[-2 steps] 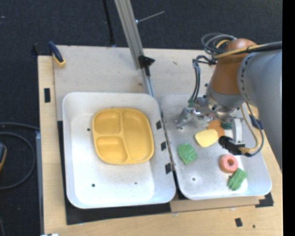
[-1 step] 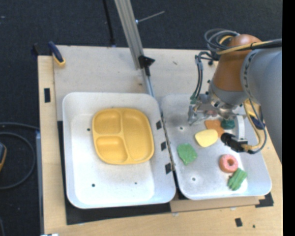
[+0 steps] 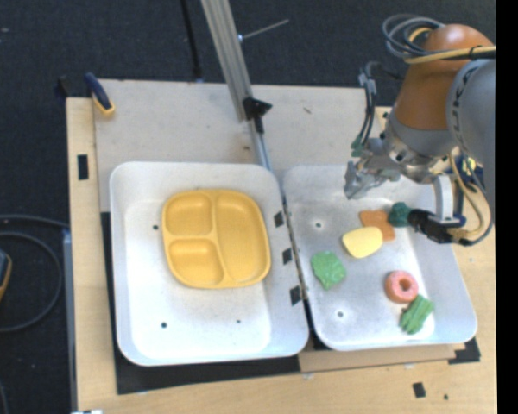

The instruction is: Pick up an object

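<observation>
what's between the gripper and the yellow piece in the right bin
Nothing visible blocks it. The gripper hangs over bare bin floor up-view of the yellow piece; the orange piece touches its upper right edge.

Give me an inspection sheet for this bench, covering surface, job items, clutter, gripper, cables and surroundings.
Surface: tan wooden bench bearing two shallow white bins side by side.
Job's things: right white bin holds a yellow oval piece, orange block, light green leafy piece, pink ring doughnut, green ridged piece, small dark green piece.
Clutter: yellow compartment tray in left white bin.
Gripper: two-finger gripper above the right bin's far part.
Cables: looped cables atop the arm.
Surroundings: dark floor.
</observation>
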You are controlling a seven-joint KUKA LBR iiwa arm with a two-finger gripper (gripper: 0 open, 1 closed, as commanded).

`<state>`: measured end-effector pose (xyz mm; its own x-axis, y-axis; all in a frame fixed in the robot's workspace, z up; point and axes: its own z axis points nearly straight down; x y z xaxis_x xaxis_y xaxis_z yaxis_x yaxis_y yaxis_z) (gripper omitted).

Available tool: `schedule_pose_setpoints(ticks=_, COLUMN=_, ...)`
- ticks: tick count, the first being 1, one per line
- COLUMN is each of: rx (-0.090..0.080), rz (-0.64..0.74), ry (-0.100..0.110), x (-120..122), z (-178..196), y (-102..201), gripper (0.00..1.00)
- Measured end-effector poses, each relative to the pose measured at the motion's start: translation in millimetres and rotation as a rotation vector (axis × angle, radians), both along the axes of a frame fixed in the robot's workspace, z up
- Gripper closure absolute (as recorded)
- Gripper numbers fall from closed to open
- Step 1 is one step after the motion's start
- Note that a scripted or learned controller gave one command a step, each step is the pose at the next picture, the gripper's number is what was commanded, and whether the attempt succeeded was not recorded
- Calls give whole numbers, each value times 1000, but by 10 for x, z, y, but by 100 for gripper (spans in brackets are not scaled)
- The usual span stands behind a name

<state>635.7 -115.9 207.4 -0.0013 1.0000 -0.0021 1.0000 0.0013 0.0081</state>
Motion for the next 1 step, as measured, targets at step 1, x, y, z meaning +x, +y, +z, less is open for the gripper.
schedule_pose_setpoints(ticks=1, rx=0, rz=1, ry=1, x=14, z=488, y=-19, gripper=100)
